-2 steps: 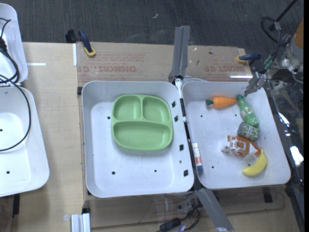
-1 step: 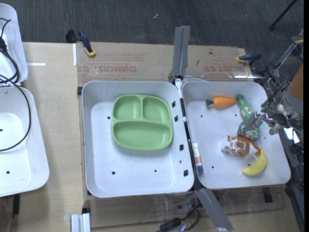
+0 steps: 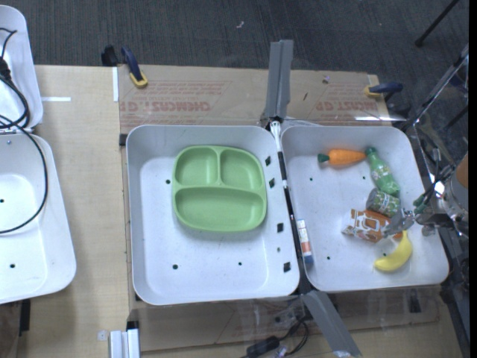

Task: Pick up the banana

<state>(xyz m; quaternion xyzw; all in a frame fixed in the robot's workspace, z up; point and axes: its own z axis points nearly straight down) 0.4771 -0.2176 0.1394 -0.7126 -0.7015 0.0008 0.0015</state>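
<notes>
Lying in right bin [image 3: 425, 274], banana [image 3: 395, 256], cardboard [image 3: 223, 95] lettering reversed, unreadable

Left bin [image 3: 149, 274]: holds one green divided plate [image 3: 220, 189], three compartments, lying flat, toward the bin's far half. Right bin [image 3: 328, 267]: carrot [image 3: 344, 157] near the far wall; green bottle [image 3: 381, 172] just beside the carrot's leafy end; crumpled green wrapper [image 3: 383, 201] below the bottle; orange-and-white packet [image 3: 367, 225] near it. Tabletop [image 3: 89, 162]: cardboard sheet [image 3: 201, 95] behind the bins, clamped at both far corners.
</notes>
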